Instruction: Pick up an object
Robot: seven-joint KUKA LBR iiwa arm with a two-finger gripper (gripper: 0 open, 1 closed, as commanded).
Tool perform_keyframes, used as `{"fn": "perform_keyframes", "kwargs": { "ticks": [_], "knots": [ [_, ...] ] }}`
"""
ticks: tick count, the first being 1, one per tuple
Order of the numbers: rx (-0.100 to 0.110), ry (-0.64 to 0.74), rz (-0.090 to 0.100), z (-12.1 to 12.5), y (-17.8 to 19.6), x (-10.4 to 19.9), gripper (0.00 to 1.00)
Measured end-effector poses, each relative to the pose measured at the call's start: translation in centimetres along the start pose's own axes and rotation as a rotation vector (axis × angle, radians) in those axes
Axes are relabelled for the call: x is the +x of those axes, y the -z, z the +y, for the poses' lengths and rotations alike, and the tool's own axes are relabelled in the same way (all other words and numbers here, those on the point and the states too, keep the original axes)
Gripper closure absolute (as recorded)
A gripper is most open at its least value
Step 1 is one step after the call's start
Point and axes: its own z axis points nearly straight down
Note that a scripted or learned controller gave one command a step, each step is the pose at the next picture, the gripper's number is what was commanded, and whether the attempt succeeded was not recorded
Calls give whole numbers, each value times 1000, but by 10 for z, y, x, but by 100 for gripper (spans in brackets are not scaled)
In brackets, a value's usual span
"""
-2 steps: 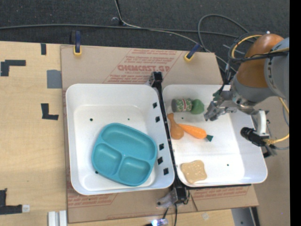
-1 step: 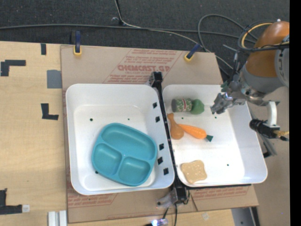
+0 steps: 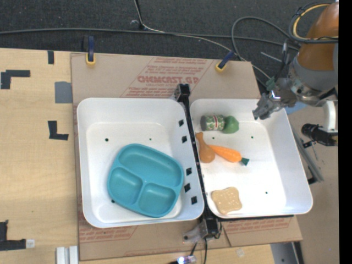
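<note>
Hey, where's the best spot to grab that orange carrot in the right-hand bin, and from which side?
Take the carrot from straight above, at its thicker middle, with the claw closing across its width. It lies flat and slanted, green tip toward the lower right, with bare bin floor along both long sides there. Its upper-left end sits close to the tan pear-shaped piece, so I would avoid that end.

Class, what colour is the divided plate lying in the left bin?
Teal blue; the divided plastic plate shows best in the overhead camera view.
</note>
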Motion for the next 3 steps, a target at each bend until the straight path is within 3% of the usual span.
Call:
{"fn": "perform_keyframes", "kwargs": {
  "ticks": [2, 3],
  "knots": [
    [7, 3, 3, -38, 10, 104, 100],
    [9, 3, 2, -55, -7, 153, 100]
  ]
}}
